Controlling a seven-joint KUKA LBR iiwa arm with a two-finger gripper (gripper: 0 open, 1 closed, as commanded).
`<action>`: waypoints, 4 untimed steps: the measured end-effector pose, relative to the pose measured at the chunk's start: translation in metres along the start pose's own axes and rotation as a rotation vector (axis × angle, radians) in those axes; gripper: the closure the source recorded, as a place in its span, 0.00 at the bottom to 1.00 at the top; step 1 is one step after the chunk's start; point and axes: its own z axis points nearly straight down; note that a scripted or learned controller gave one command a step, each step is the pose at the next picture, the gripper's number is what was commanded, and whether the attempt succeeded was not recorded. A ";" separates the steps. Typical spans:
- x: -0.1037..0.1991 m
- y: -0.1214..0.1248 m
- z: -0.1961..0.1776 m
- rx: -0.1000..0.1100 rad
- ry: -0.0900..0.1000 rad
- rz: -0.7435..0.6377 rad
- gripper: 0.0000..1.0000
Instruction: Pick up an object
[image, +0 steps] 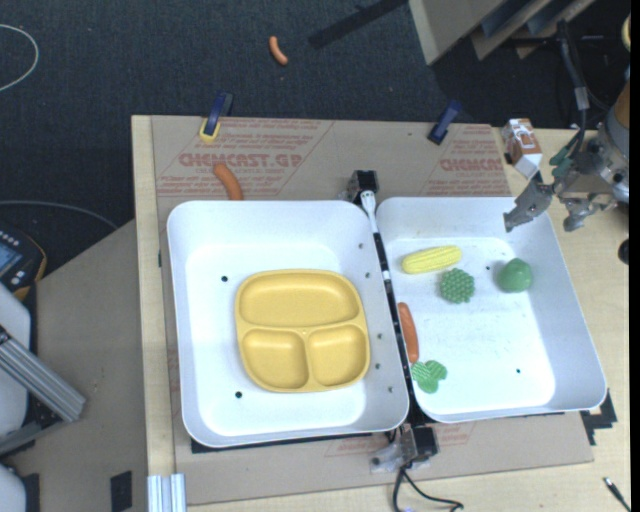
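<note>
Cardboard-topped surface (300, 150) on dark carpet, bearing two shallow white bins side by side.

Nearest, low in the right white bin (560, 330), a green leafy plastic toy (430, 375) lies by the left wall, just below an orange plastic sausage (408, 332). At frame centre-left, the left white bin (200, 300) holds a yellow three-compartment plastic tray (300, 328). Farther up the right bin sit a green bumpy round toy (457, 286), a smooth green ball (516, 275) and a yellow plastic corn cob (431, 260). At upper right the pincer (545, 205) hovers over the bin's far corner, fingers apart, gripping nothing. Another orange sausage (229, 181) lies on the cardboard beyond the left bin.
</note>
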 end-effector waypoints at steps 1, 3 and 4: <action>0.007 0.005 0.060 0.006 0.002 -0.001 0.00; 0.021 -0.010 0.180 0.007 0.003 0.000 0.00; 0.022 -0.010 0.195 0.004 0.002 0.000 0.00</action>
